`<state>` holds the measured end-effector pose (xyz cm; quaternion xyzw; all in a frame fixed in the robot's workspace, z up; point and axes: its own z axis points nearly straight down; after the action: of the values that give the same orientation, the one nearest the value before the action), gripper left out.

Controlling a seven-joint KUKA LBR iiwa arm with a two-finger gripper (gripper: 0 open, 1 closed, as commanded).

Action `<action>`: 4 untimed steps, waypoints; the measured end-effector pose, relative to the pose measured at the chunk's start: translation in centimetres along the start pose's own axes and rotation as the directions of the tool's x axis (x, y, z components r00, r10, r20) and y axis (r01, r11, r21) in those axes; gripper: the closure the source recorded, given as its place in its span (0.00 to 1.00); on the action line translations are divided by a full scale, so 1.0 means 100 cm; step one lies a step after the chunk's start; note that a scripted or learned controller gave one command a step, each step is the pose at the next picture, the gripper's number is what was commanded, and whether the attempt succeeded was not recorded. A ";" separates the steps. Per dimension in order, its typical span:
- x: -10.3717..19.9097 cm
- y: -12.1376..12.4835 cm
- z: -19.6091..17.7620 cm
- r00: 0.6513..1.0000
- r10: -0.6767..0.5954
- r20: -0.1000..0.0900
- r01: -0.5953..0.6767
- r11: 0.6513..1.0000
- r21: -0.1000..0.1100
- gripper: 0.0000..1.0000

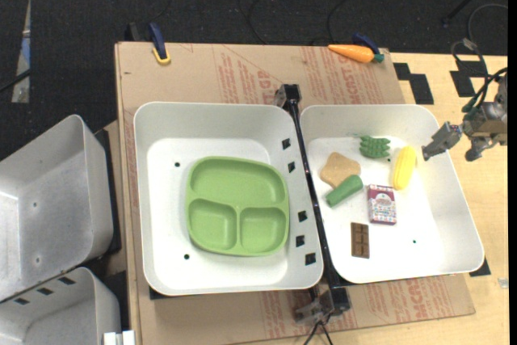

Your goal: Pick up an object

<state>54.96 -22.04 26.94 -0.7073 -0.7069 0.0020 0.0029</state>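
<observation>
The right bin [452, 238] holds several small items: a green leafy piece [374, 146], a yellow corn cob [403, 166], a tan bread slice [339, 168], a green cucumber [345, 190], a pink box [381, 204] and a brown chocolate bar [360, 239]. My gripper [457, 147] hovers over the bin's upper right rim, just right of the corn cob. Its fingers are spread open, and nothing sits between them.
A green divided plate [237, 206] lies in the left bin [153, 133]. Clamps sit at the board's back edge, one orange [354, 52] and one blue and yellow [159, 44]. Grey tubs [48, 190] stand at the far left.
</observation>
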 end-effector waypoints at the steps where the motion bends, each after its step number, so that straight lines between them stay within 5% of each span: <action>1: 0.000 0.002 -0.004 1.000 -0.002 0.002 0.002 1.000 -0.007 0.00; 4: 0.004 -0.004 0.146 1.000 0.001 0.000 -0.001 1.000 -0.001 0.00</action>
<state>54.42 -21.65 12.38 -0.7078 -0.7064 0.0016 0.0026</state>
